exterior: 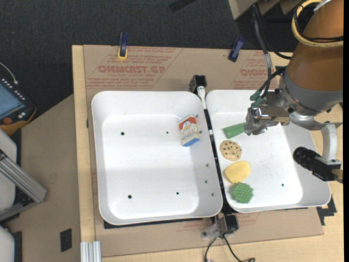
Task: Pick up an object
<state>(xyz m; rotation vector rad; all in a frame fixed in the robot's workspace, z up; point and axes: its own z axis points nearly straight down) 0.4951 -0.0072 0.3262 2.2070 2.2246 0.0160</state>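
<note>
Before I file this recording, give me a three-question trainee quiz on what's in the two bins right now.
1. True or false: the small carton lies in the left bin.
2. Which item sits nearest the claw?
A. the green flat piece
B. the green bumpy ball
C. the yellow lump
3. Fill in: in the right bin, the cookie lies between the green flat piece and the yellow ____.

Key: 1 true; 2 A; 3 lump.
</note>
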